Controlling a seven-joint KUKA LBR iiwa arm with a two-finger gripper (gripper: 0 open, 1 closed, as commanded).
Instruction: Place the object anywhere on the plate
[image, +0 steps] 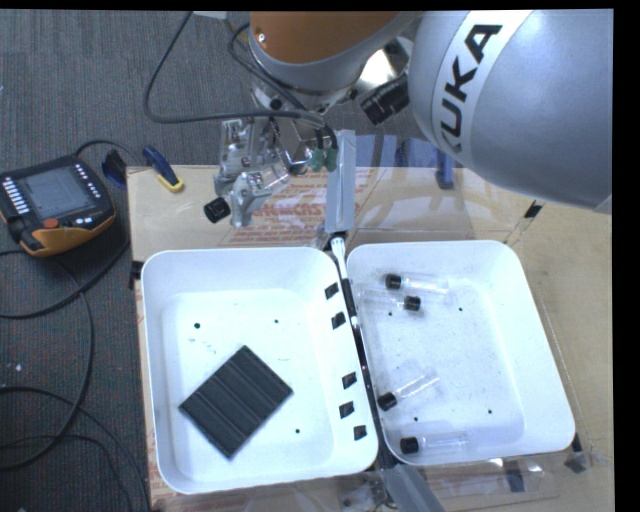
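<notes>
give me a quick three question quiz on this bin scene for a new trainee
1. True or false: the dark ribbed plate lies in the left bin.
2. The clear black-capped vials lie in: A) the left bin B) the right bin C) on the bench.
3. Fill in: the gripper hangs above the far edge of the ____ bin.

Key: 1 true; 2 B; 3 left.

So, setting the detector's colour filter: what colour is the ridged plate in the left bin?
Dark grey, nearly black, ridged plate; clearest in the camera view.
</notes>
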